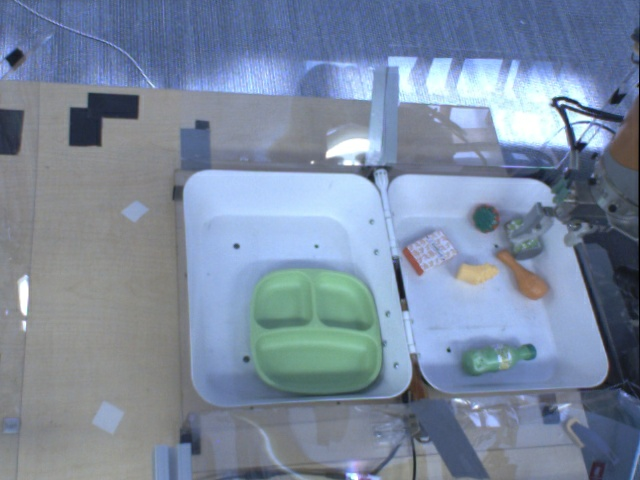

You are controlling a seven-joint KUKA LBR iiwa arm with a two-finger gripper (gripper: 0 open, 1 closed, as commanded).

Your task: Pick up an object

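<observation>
Objects lie in the right bin (590, 353): carrot (523, 274), cheese (476, 273), red box (430, 252), green bottle (497, 357), small round toy (485, 217). Gripper (527, 236) hangs just above the carrot's top end; whether its jaws are spread or pressed together cannot be told. Left bin (210, 268) bears a green tray (315, 330).

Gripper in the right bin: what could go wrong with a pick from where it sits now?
The gripper sits low among crowded items: an orange toy just below it and a small round green-and-red piece beside it. Closing here may catch two things or nudge one away. It is also near the right bin wall, so a pushed item could jam against the rim.
</observation>
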